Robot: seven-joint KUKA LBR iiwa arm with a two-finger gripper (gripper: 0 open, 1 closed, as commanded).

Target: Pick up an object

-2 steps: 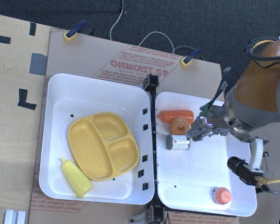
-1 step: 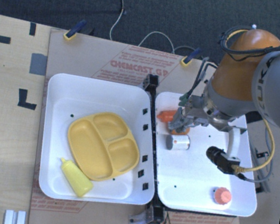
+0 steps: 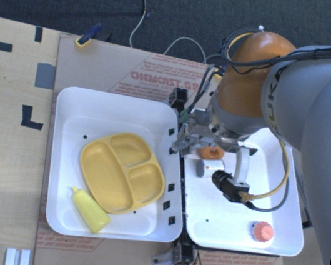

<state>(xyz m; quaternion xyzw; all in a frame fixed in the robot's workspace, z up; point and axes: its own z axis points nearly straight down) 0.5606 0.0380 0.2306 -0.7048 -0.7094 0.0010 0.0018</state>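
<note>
Right bin (image 3: 273,243) holds the hand (image 3: 202,160), its grip unclear, hiding an orange object (image 3: 214,152).

the light is even and fairly bright, coming from overhead. the two white bins (image 3: 62,142) are near washed out, with soft shadows along their inner walls. the orange band (image 3: 253,68) carries a dull sheen. focus is slightly soft throughout, with mild grain.
</note>
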